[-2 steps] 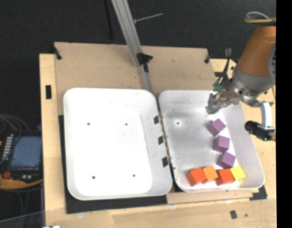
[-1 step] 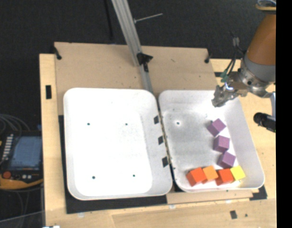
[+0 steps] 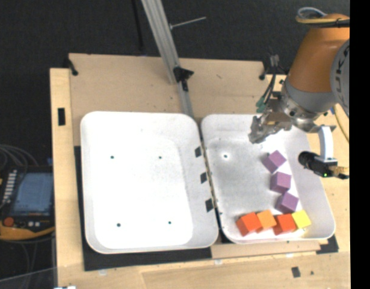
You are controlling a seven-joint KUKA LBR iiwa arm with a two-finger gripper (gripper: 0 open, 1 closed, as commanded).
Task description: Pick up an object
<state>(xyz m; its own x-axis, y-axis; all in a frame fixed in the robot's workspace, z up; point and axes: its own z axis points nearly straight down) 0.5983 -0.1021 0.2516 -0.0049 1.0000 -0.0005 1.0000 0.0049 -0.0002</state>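
Note:
My gripper point(image 3: 259, 135) hangs over the back part of the right bin point(image 3: 233, 167), up and to the left of the blocks. Nothing shows between its tips. Three purple cubes lie in a column along the bin's right side: one point(image 3: 274, 161), one point(image 3: 280, 181) and one point(image 3: 287, 201). Along the front wall sits a row of an orange-red block point(image 3: 249, 223), an orange block point(image 3: 266, 219), a red block point(image 3: 285, 223) and a yellow block point(image 3: 301, 220).
The left bin point(image 3: 139, 179) sits beside the right one, with small black clips point(image 3: 204, 177) between them. A grey metal pole point(image 3: 166, 47) slants up from the bench behind the bins. A screen device point(image 3: 31, 195) sits off the bench at far left.

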